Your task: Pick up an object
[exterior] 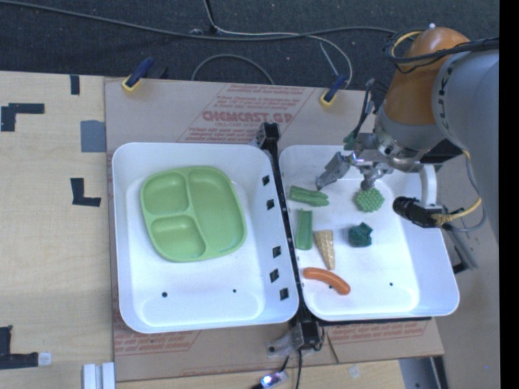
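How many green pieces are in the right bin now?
4: a pod by the divider, a stick below it, a light knobbly piece under the hand, a dark piece lower. The arm may hide more.

Light is even and fairly bright from above. The two white bins [130, 241] look washed out with little surface detail, and objects cast only faint, soft shadows. The picture is slightly soft and grainy throughout. The orange band [422, 63] on the arm shows a small glare spot.

Red print "CHEMCAST GP" on the brown board [243, 116] under the bins
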`<action>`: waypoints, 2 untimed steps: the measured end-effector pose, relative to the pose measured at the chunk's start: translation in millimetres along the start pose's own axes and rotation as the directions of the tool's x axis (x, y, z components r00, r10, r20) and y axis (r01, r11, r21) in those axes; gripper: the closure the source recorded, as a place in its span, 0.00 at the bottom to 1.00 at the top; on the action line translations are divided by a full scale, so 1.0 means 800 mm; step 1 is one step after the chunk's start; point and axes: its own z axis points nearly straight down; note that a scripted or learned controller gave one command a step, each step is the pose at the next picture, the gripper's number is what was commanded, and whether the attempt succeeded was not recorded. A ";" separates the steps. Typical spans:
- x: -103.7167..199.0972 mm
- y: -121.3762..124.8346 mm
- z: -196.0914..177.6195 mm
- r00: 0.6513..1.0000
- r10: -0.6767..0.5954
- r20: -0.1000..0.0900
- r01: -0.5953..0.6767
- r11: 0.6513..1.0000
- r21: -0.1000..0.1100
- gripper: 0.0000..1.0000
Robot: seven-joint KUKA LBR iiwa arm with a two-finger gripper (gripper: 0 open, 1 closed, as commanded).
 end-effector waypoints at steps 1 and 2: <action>0.000 0.003 -0.010 1.000 -0.003 0.002 0.003 1.000 -0.013 0.00; 0.008 0.010 0.053 1.000 -0.002 0.003 0.002 1.000 -0.010 0.00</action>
